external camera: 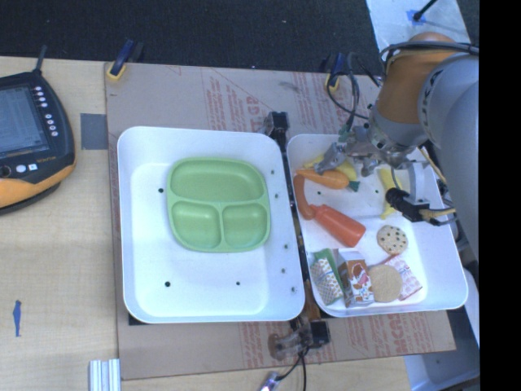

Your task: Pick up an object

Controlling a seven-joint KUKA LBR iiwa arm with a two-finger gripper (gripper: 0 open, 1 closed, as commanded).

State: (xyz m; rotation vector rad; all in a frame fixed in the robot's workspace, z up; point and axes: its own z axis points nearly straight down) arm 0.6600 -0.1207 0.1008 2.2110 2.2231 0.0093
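Wooden bench [57, 283] carries a brown cardboard sheet [203, 88], and two shallow white bins sit side by side on that sheet. Beyond the bench, a dark floor is visible.

The arm [423, 80], grey with an orange band, reaches into the far end of the right bin [456, 275]. Its pincer [346, 155] hangs low over that end. Wrist hardware and cables crowd the tip, so whether it is spread or pressed together cannot be determined.

Items relative to the pincer:
- An orange carrot-shaped piece [324, 179] lies directly beneath and just nearer the viewer. Contact cannot be confirmed.
- A yellow piece [348, 172] is partly hidden beside the tip; its form is hard to make out.
- An orange-red bottle [338, 224] lies nearer the viewer, tilted across the bin floor.
- A chocolate-chip cookie [392, 239] lies nearer still, toward the arm side.
- Small packets [342, 279] and a round cracker [385, 283] lie well apart, at the near end.

The left bin [138, 292], away from the arm, holds a green divided plate [218, 204]. A handheld controller [28, 141] is cut off at the far edge.
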